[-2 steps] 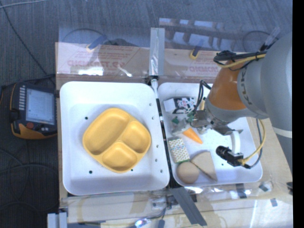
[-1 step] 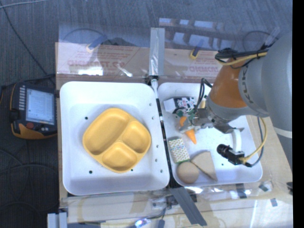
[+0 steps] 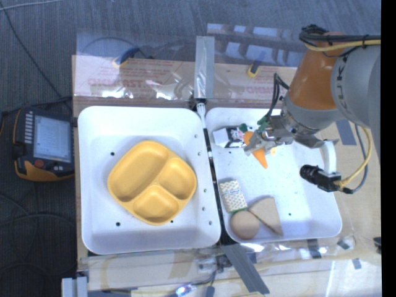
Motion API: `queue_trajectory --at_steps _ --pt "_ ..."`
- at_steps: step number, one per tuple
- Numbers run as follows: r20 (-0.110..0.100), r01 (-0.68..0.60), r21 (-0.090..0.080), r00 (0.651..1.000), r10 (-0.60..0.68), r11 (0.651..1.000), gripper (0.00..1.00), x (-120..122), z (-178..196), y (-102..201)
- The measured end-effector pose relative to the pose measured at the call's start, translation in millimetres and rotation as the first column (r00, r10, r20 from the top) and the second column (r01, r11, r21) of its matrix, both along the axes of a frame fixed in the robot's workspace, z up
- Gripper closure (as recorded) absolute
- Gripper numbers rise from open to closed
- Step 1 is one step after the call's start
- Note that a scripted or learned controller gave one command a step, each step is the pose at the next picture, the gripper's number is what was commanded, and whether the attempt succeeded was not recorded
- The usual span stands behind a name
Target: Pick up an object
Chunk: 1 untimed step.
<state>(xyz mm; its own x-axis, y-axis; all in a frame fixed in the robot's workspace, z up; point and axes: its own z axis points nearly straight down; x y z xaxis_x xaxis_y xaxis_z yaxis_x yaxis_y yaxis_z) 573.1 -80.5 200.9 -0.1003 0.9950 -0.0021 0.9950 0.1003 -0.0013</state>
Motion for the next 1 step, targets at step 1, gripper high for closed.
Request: queue_trajectory --at_steps 1 --pt "-0.002 0.114 0.000 0.993 -0.114 0.993 1.00 16.5 29.9 39.8"
